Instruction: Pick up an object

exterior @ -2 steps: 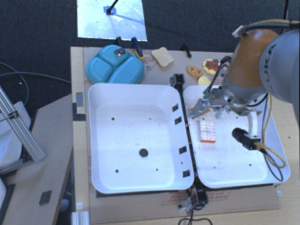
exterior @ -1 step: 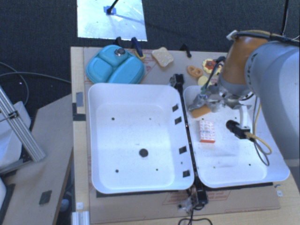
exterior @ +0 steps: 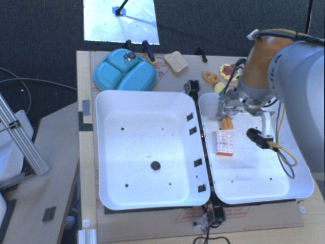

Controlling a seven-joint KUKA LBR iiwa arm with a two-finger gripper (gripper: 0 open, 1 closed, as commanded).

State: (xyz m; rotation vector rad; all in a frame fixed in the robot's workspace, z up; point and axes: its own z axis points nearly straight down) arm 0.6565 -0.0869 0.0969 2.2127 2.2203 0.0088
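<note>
My gripper (exterior: pixel 224 114) reaches down into the back left part of the right bin (exterior: pixel 264 187), under the grey arm with its orange band. A small orange object (exterior: pixel 226 122) lies directly at the gripper's tip, touching or nearly touching it; whether it is gripped is hidden. Just in front of it, a small white and orange box (exterior: pixel 225 143) lies flat on the bin floor. The left bin (exterior: pixel 127 187) has a small dark disc (exterior: pixel 155 165) on its floor.
Behind the bins lie a blue lidded tray (exterior: pixel 124 71), a tan bread-like piece (exterior: pixel 176 61), an orange pretzel shape (exterior: pixel 210 77) and yellow and red toys (exterior: pixel 227 71). A black divider (exterior: pixel 199 136) separates the bins. A yellow cable (exterior: pixel 284 159) hangs from the arm.
</note>
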